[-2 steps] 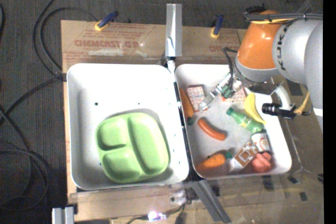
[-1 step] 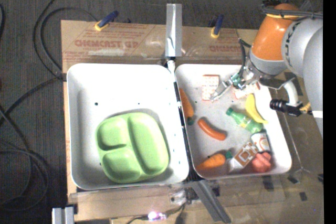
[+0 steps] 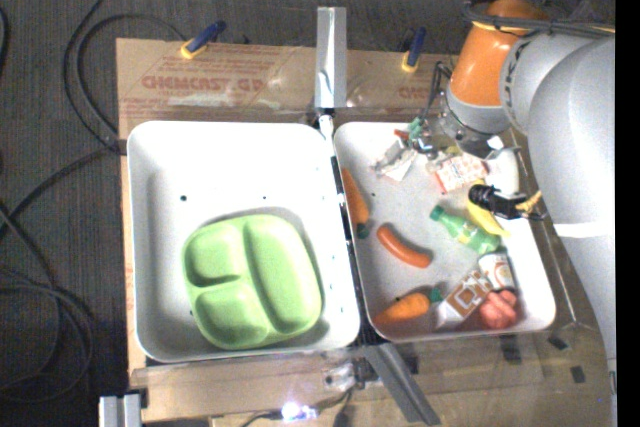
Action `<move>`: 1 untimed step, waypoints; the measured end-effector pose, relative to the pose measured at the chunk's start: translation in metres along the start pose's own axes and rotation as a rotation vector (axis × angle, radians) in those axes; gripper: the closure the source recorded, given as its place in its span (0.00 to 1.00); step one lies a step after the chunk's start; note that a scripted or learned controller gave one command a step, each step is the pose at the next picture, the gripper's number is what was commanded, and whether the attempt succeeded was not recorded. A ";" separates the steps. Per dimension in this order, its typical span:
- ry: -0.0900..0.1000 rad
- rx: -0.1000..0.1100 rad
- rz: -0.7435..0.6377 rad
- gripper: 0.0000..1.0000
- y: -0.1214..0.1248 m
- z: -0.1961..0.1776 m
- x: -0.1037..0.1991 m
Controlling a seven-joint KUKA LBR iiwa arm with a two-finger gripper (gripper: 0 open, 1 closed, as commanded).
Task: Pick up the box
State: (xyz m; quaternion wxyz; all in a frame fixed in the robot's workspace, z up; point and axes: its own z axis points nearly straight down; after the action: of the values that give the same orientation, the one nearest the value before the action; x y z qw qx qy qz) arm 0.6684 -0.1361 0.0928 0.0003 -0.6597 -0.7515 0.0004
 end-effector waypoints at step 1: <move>-0.003 0.001 0.211 0.00 -0.005 -0.056 -0.038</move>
State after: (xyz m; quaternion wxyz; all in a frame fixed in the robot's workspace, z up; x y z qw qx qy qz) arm 0.6684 -0.1748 0.1485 -0.0006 -0.7353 -0.6777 0.0016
